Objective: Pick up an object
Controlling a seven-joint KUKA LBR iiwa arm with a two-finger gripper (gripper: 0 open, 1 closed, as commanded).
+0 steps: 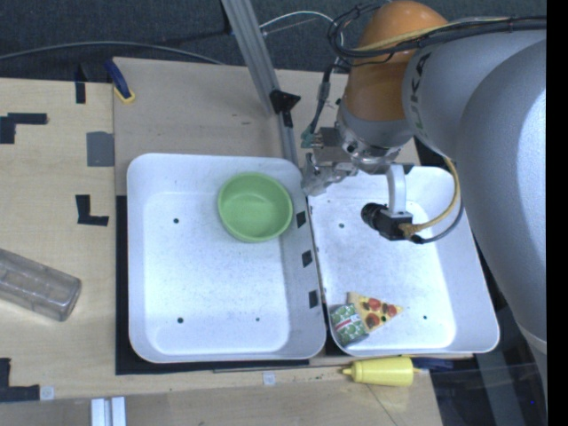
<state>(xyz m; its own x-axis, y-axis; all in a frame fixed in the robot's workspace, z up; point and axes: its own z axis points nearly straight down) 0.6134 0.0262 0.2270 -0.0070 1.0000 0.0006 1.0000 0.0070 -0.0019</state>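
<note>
**Arm poised at the bins' shared rim, targets lying either side**

A pale wooden bench [195, 105] marked with dark tape carries two shallow white plastic bins side by side: the left bin [160, 327] and the right bin [461, 318]. The grey arm with its orange band [395, 38] reaches in from three o'clock, and its gripper [321, 174] sits low at the top of the divide between the bins. How wide it stands, or whether it has hold of anything, cannot be told from this slant.

A round light-green plastic bowl [256, 206] rests in the left bin, near the gripper toward nine o'clock and a touch lower. A flat pizza-slice toy [373, 311] beside a small green printed packet [348, 323] lies in the right bin, well apart toward six o'clock. The bowl is judged the nearer candidate; reaching it means a short sideways shift across the rim.

A yellow plastic bottle [382, 371] lies outside the bins at the front edge.
</note>
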